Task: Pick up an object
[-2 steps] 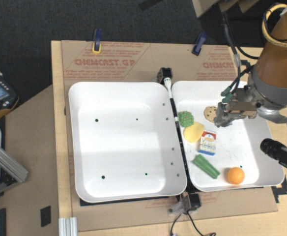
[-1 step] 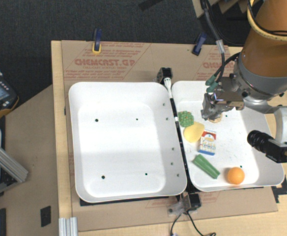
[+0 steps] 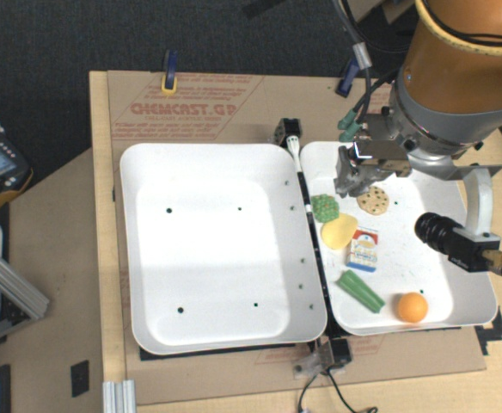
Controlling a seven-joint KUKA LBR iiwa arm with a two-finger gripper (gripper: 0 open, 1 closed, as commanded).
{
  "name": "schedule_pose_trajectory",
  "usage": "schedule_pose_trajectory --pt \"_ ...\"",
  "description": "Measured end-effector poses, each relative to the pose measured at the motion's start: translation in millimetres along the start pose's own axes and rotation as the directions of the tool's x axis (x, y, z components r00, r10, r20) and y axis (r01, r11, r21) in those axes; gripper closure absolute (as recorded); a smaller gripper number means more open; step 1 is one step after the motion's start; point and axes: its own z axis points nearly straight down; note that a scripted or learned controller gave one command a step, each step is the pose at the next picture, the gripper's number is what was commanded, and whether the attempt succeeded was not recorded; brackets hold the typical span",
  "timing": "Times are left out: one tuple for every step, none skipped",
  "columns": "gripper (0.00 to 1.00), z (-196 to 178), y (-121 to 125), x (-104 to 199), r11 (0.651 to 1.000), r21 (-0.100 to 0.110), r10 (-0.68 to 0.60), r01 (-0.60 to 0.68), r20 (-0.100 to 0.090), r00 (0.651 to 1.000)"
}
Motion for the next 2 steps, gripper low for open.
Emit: schedule_pose_trajectory --pt "1.0 -40.0 0.4 38.6 1.0 -0.002 0.0 0.0 -0.001 1.0" --pt "1.0 -33.1 -0.3 48.1 1.0 0.008 0.004 -0.004 0.001 1.0"
